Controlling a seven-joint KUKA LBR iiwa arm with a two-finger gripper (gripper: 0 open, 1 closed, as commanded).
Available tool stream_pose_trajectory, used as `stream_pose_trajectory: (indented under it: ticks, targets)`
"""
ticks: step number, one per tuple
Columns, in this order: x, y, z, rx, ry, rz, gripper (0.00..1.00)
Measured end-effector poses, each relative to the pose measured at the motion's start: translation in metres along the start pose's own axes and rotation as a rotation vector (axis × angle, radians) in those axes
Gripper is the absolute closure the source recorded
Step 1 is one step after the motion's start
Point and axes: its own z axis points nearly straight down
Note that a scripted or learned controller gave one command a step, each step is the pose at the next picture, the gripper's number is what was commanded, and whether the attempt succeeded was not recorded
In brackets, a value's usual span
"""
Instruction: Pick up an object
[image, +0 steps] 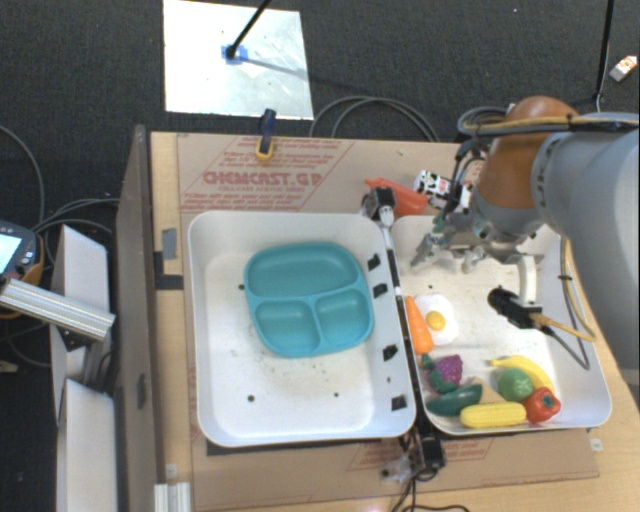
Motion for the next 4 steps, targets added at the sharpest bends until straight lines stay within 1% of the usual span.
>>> stream_pose_trajectory:
  ticks: [1, 2, 3, 4]
  targets:
    - [0.067, 0.021, -0.142, -0.013, 0.000, -0.004, 0.00]
    - [0.025, 0.018, -0.083, 0.000, -0.003, 0.007, 0.00]
    - [0.000, 0.019, -0.078, -0.004, -0.002, 0.006, 0.00]
    - [-0.036, 0.018, -0.053, -0.002, -0.003, 0.007, 0.00]
